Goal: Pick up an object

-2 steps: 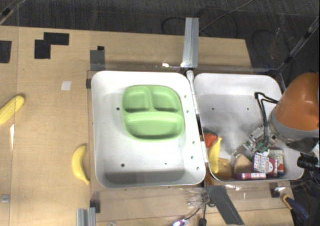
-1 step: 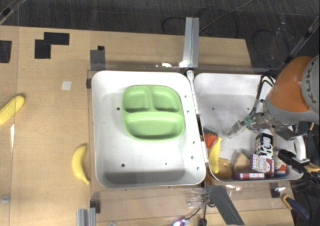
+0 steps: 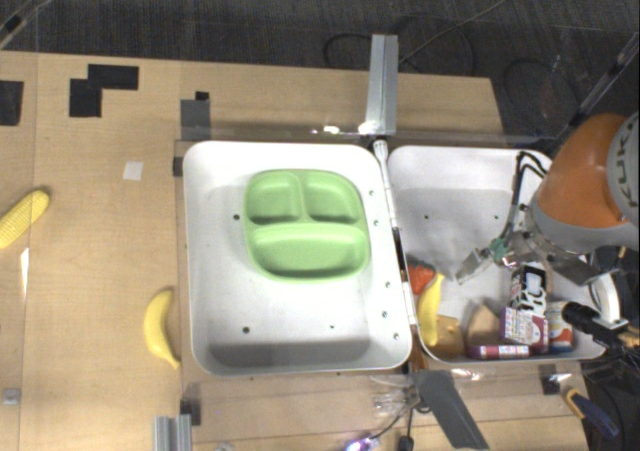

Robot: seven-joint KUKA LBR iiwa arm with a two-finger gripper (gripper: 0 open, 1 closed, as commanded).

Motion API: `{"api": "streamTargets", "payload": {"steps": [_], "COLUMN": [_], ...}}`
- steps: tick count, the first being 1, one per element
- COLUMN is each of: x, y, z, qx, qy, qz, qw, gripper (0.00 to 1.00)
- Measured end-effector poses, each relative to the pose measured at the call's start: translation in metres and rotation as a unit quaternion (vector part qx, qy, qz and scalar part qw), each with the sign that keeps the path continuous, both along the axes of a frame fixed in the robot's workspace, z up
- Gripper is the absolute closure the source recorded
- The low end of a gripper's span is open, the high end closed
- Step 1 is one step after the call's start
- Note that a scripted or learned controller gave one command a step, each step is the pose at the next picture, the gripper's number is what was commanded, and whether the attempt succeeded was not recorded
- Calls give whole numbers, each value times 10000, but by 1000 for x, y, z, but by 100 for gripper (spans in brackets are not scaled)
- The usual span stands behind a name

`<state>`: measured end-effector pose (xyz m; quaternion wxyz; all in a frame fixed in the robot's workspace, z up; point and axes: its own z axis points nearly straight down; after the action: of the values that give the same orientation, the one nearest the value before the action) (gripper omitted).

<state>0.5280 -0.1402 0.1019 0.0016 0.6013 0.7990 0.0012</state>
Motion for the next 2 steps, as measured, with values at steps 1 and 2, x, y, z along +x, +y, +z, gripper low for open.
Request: {"api": "streamTargets", "payload": {"steps": [1, 2], "x": [-1, -25], "y": [23, 51], "z": [85, -11], "qx": [-2, -16], "qy": [-11, -64], "qz": [-291, 468], "qw": [9996, 9989], "gripper": [0, 0]}}
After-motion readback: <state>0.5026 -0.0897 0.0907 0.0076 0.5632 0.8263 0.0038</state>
